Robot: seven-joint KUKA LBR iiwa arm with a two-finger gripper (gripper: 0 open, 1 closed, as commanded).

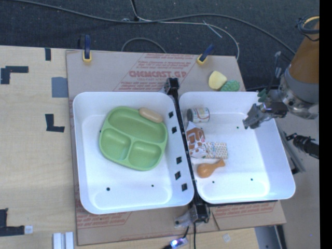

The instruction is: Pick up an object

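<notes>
I see the end effector (252, 119) above the right bin (270, 154), near its far-right rim; its opening I cannot tell.

bench (31, 139) | cardboard sheet (150, 71) | two white bins (83, 154) | yellow-green sponge (222, 81)

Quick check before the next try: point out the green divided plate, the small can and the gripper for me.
green divided plate (134, 139): camera view, central ridge between its compartments.
small can (200, 114): camera view, its side, lying in the right bin.
gripper (251, 120): camera view, at its dark fingertips above the right bin.
</notes>
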